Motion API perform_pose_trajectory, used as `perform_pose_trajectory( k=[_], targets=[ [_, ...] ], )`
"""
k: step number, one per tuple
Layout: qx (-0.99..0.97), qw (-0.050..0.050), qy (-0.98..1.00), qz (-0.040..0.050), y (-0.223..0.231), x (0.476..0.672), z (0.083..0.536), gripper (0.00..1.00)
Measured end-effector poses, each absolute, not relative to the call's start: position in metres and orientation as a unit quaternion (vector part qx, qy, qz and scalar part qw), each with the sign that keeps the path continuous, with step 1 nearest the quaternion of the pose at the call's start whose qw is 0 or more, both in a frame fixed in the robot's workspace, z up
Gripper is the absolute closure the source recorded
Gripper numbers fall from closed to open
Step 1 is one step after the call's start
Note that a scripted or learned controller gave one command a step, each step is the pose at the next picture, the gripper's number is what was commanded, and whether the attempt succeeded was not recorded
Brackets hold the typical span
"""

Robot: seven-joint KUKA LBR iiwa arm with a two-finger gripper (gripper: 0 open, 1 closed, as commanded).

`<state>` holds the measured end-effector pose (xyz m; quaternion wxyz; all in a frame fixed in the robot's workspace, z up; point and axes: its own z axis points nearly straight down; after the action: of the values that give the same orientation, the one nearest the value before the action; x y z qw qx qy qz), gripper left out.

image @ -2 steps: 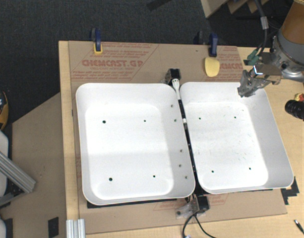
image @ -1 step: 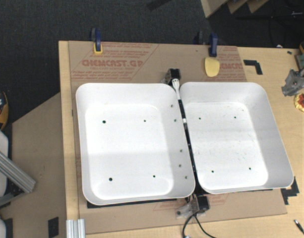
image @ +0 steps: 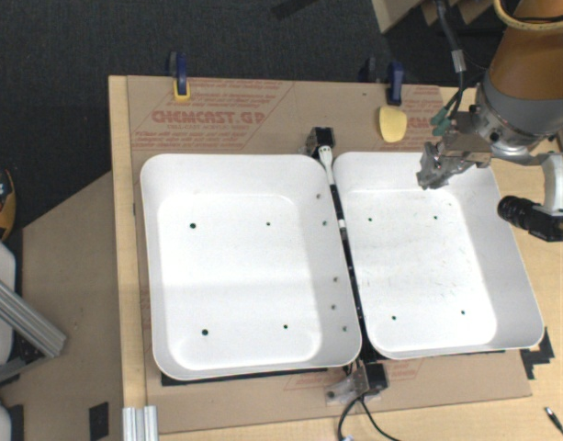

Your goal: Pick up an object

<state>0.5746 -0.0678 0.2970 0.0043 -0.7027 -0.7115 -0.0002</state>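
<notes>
I see the arm (image: 529,53) reaching in from the right, wrist angled down, gripper (image: 433,175) low.

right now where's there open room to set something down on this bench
The left bin has the widest bare floor, bordered by its rim and the black strip between bins. The right bin is bare toward its near edge. It is crowded at its far corner, where the hand hangs near a yellow piece.
</notes>
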Motion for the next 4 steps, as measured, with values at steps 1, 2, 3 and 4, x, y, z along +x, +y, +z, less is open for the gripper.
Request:
perform_pose_trajectory(
  k=[1, 2, 3, 4],
  targets=[
    [-0.705, -0.001, -0.709, -0.0015, -0.026, 0.632, 0.277, 1.0],
    [-0.707, -0.002, -0.707, -0.0015, -0.027, 0.618, 0.304, 1.0],
    [-0.707, -0.001, -0.707, -0.0008, -0.033, 0.606, 0.316, 1.0],
    [-0.708, 0.0, -0.707, -0.0005, -0.035, 0.588, 0.331, 1.0]
  ],
)
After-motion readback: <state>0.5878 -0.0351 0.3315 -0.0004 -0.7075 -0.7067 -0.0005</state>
